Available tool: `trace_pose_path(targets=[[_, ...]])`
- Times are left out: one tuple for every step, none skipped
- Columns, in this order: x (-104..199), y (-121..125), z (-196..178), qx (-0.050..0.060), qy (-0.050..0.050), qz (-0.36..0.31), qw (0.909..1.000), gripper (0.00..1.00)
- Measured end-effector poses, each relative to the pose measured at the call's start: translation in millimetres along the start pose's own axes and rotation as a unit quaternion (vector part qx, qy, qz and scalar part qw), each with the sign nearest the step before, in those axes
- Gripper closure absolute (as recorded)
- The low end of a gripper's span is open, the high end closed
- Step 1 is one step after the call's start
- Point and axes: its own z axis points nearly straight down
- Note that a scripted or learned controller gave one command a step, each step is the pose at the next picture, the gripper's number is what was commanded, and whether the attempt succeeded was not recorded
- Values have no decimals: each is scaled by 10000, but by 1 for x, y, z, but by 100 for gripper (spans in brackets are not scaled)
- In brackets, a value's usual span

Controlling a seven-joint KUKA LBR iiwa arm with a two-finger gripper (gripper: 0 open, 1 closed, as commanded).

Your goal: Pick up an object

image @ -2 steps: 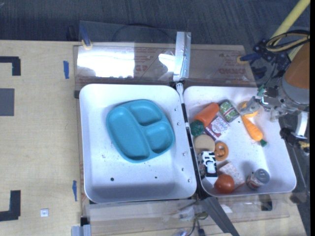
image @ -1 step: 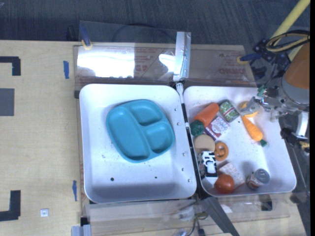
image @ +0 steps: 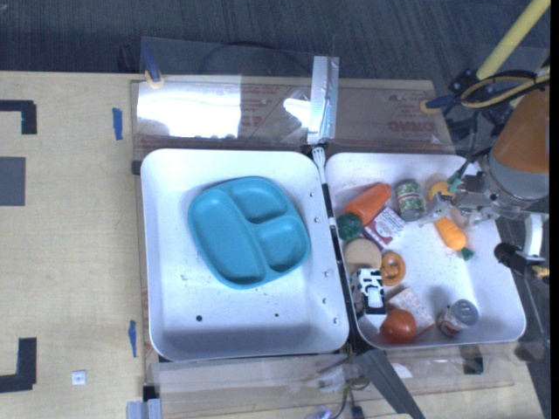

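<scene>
Hand (image: 447, 201) hovers low by right white bin's (image: 498, 321) far right corner, just beside small orange plastic carrot (image: 451, 233); can't tell finger state.

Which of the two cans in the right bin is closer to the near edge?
The can with the reddish label, in the bin's near right corner. The other can, green-labelled, lies toward the far side beside the big orange carrot.

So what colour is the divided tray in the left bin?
Light blue; the tray shows clearly in the camera view.
</scene>
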Motion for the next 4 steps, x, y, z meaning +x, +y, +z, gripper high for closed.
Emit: trace_pose_path(targets=[[-1,-12,22,21,58,-275,9996,0],[-5,-11,12,8,9,-267,9996,100],[3,-26,25,39,-14,-1725,9850,100],[-18,-39,-5,34,-28,-586,9983,100]])
